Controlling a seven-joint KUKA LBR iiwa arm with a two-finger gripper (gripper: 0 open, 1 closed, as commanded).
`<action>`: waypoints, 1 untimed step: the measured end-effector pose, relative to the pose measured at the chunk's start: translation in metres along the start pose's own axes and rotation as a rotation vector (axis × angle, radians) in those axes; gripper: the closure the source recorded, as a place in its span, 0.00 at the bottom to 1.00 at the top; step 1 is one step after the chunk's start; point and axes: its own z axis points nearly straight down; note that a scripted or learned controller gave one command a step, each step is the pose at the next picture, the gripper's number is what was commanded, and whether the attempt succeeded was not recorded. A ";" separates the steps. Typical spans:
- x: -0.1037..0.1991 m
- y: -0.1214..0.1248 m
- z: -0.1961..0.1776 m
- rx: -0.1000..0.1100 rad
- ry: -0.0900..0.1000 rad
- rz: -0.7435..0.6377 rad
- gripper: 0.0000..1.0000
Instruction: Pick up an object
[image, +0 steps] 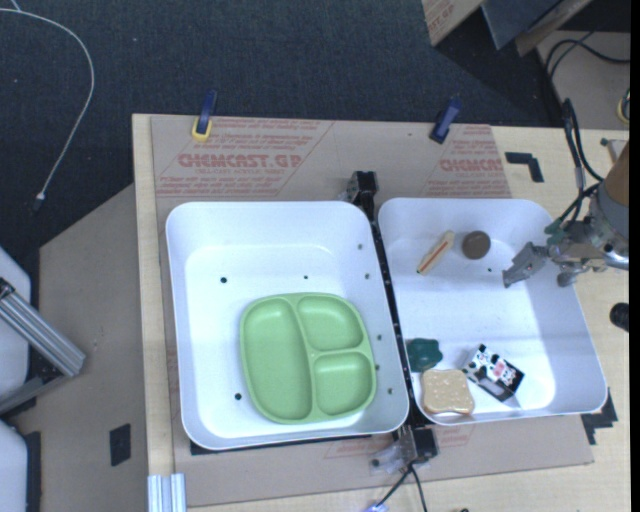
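Note:
The right bin (560, 340) holds several small objects. A tan stick (435, 252) and a brown round disc (476, 244) lie near its far side. A dark green piece (424, 352), a tan bread-like slice (447, 393) and a black-and-white patterned object (495, 372) sit near its front edge. My gripper (543, 272) hangs over the right bin's far right part, to the right of the disc. Its two fingers are spread open, with nothing between them.
The left bin (200, 260) holds a light green divided plate (305, 355). A black clamp (362, 186) sits where the two bins meet at the back. Blue and yellow clips (204, 117) pin the cardboard base at the far edge.

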 end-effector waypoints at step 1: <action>0.001 0.003 -0.008 -0.014 -0.004 -0.004 0.00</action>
